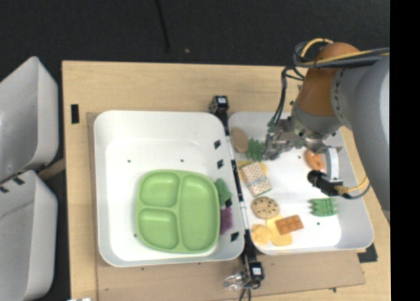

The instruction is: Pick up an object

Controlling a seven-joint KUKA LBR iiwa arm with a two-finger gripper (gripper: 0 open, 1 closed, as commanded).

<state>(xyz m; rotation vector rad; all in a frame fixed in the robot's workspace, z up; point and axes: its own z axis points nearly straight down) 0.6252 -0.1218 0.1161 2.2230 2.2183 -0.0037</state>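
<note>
My gripper (273, 143) hangs low over the upper left part of the right bin (351, 231). It is right beside a dark green leafy toy (254, 151), at that toy's right edge. Whether it touches the toy I cannot tell. A tan oval piece (239, 140) lies just left of the green toy. Below them lie a pale square cracker (255, 177), a round brown cookie (264, 207), an orange cracker (289, 224) and yellow pieces (265, 235). An orange piece (315, 160) and a green ridged piece (323, 207) lie on the right side, near the arm.
The left bin (157, 129) holds a light green divided plate (178, 210). A small green piece (224, 191) and a purple piece (227, 217) sit between the plate and the bin's right wall. The grey arm with its orange band (321, 90) covers the right bin's upper right.
</note>
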